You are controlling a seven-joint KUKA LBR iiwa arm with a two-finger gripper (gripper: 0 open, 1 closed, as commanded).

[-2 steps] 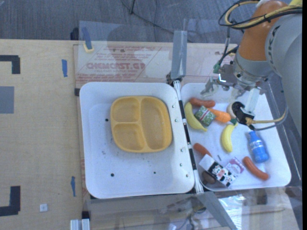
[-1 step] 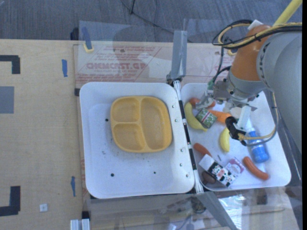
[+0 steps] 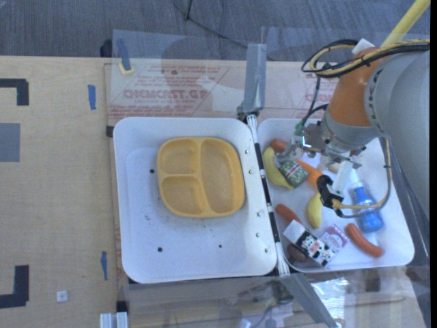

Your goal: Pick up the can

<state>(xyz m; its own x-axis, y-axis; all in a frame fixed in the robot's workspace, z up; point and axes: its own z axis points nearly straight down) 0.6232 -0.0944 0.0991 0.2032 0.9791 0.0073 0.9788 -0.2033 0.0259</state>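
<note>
You had the pale wooden surface (image 3: 54,183) carrying everything, and the grey arm with the orange band (image 3: 403,108) reached in from three o'clock. The left shallow white bin (image 3: 136,251) held a yellow three-compartment plastic plate (image 3: 201,176), set toward its twelve o'clock side. The right shallow white bin (image 3: 399,241) was the crowded one.

The claw (image 3: 319,157) hung over that bin's upper middle. You could not tell whether it was wide or narrow, and nothing was visibly held in it.

Toward four o'clock from the claw lay a blue-and-white plastic bottle (image 3: 362,203). A curved yellow banana (image 3: 275,169) lay along the bin's nine o'clock wall. An orange carrot (image 3: 311,173) lay slanted just below the claw.

The small can with the green label (image 3: 293,172) lay tilted between that banana and the carrot. It was close against both, at about eight o'clock from the claw and just beside it.

I judged the step in hand to be the approach, with the grasp not yet made. The next move called for you to shift the claw toward eight o'clock and square it across the can's body. It then had to descend into the tight space without catching banana or carrot.
</note>
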